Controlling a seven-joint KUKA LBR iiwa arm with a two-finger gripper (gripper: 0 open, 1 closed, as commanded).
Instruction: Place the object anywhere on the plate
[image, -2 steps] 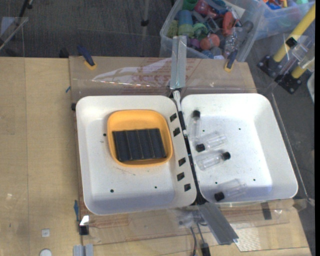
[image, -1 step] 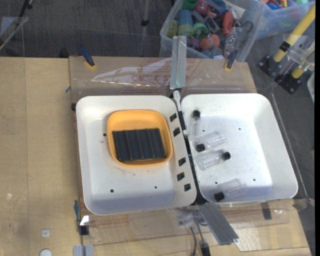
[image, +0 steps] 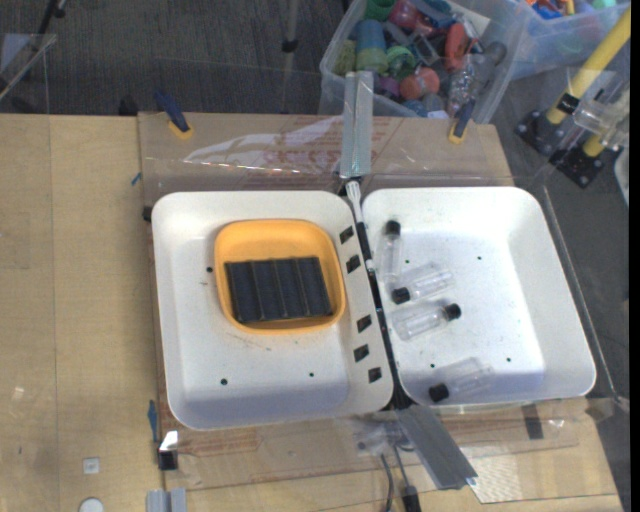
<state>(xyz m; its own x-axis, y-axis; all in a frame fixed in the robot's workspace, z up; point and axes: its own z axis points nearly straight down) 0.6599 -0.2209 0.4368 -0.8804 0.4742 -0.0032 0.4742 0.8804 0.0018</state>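
1. At the near edge, a grey metal strip (image: 437, 452) juts out from under the seam between the two bins
2. The right bin (image: 530, 300) holds four clear vials with black caps, lying apart: nearest vial (image: 458, 379), next vial (image: 424, 320), third vial (image: 420, 283), far vial (image: 390, 246)
3. A row of black tabs (image: 360, 300) runs along the seam
4. In the left bin (image: 185, 330), the orange plate (image: 280, 235) carries a dark ribbed block (image: 278, 288), lying flat inside its rim; nothing covers it
5. Whether the gripper is released or clenched cannot be told
6. Beyond the bins lies a clear sheet (image: 290, 150) with reddish print too blurred to read, and a grey bar (image: 356, 125)
7. Farthest, a clear tub (image: 425, 50) of coloured toys
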